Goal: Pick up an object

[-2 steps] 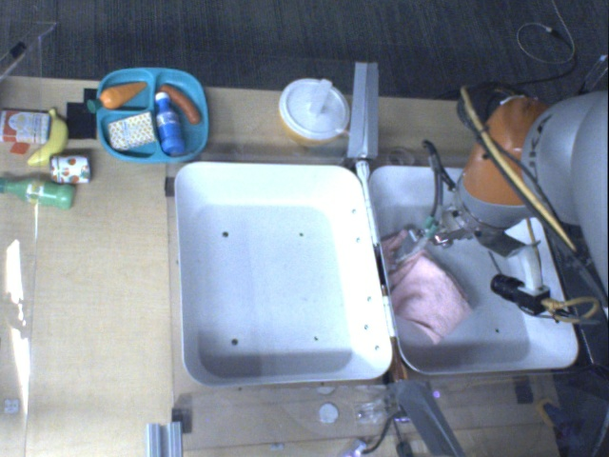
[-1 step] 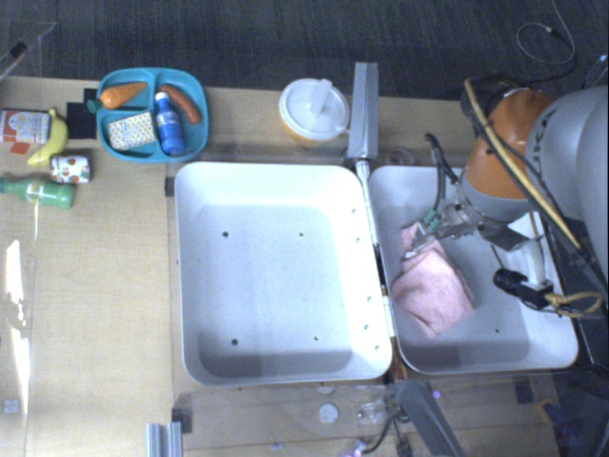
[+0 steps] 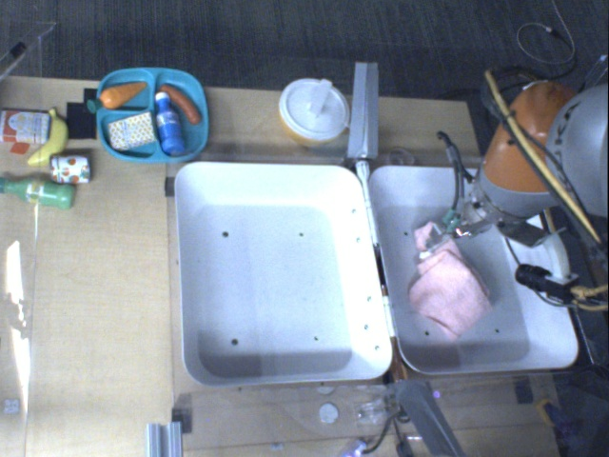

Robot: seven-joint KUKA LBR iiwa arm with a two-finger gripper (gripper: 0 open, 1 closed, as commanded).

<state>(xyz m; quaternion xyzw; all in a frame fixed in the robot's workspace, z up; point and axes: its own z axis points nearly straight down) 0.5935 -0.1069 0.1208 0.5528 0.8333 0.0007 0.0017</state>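
Currently:
Gripper (image 3: 447, 232): over right bin (image 3: 533, 350), at cloth edge (finger state: cannot tell).
Cloth (image 3: 447, 291): pink, crumpled.

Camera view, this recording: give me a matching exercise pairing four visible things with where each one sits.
Things:
1. crumpled pink cloth
2. blue plastic divided tray
3. round white lidded container
4. yellow toy banana

Places:
A. on the bench behind the seam between the two bins
B. in the right white bin
C. at the bench's far left edge
D. on the bench behind the left white bin's left corner

Pairs: 1-B, 2-D, 3-A, 4-C
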